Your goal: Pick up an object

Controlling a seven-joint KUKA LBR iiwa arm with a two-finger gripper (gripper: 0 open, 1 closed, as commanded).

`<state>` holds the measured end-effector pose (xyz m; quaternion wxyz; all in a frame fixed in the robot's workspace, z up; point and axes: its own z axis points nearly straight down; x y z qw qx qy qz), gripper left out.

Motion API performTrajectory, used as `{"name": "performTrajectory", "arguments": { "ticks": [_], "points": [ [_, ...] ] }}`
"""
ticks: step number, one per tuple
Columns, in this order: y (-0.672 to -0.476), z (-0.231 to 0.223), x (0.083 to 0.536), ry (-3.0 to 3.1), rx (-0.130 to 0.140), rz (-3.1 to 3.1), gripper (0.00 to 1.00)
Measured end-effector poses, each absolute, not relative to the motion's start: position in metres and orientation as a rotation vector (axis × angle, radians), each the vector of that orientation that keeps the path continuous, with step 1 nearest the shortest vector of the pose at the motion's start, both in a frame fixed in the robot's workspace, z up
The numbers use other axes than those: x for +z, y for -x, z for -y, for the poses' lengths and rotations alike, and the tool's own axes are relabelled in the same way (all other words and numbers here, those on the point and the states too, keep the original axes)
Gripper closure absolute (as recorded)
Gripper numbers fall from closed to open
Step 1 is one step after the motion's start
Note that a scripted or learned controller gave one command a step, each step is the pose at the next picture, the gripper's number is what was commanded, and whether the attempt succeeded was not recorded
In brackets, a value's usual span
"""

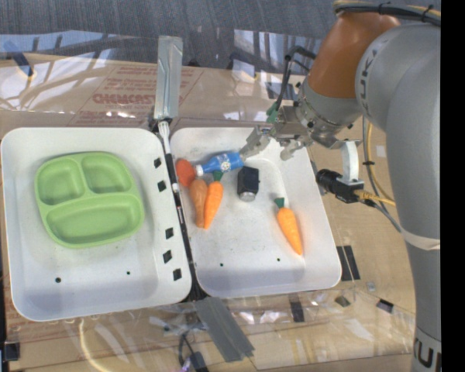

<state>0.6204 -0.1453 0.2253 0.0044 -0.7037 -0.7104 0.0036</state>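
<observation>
The right bin [248, 273] holds several objects. A blue bottle [221, 163] lies near its far left, with a red item [185, 171] and two orange carrots [206, 201] beside it. A black object [249, 183] sits in the middle and another carrot [290, 228] lies at the right. My gripper [273, 143] hovers over the far edge of this bin, just right of the bottle, with its fingers spread and nothing between them.
The left bin [23, 277] carries a green divided tray [89, 198]. A grey divider strip [168, 76] stands at the back between the bins. The arm and its cables [349, 180] fill the right side.
</observation>
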Motion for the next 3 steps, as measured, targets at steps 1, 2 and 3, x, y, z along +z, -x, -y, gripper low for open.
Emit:
{"name": "performTrajectory", "arguments": {
  "ticks": [1,2,3],
  "points": [
    [-0.622,0.131,0.113,2.150,-0.011,2.311,0.00],
    [-0.602,0.111,0.107,1.911,-0.018,2.542,0.00],
    [-0.569,0.101,0.107,1.812,-0.025,2.617,0.00]
  ]
}}
